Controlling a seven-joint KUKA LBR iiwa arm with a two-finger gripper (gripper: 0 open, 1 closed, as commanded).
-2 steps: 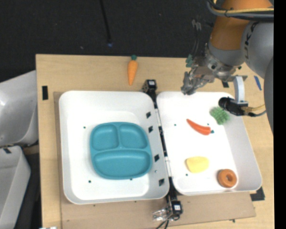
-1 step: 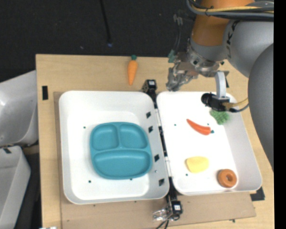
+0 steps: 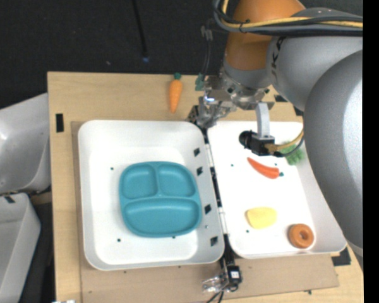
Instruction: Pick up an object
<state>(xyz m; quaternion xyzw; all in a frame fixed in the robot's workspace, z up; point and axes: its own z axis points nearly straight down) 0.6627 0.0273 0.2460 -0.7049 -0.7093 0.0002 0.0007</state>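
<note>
Nothing is picked up yet, as far as I can judge. My gripper (image 3: 208,109) hovers at the bins' top junction; its grasp state I cannot tell. Nearest lies the orange plastic carrot (image 3: 175,93) on the wooden bench (image 3: 114,93).

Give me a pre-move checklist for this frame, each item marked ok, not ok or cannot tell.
1. Gripper over a bin: not ok, it sits at the back rims where the bins meet.
2. Object between the fingers: cannot tell.
3. Targets in right bin: ok, chili, yellow piece and donut lie apart.
4. Carrot in a bin: not ok, it lies on the bench behind.
5. Blue tray flat in left bin: ok.
</note>
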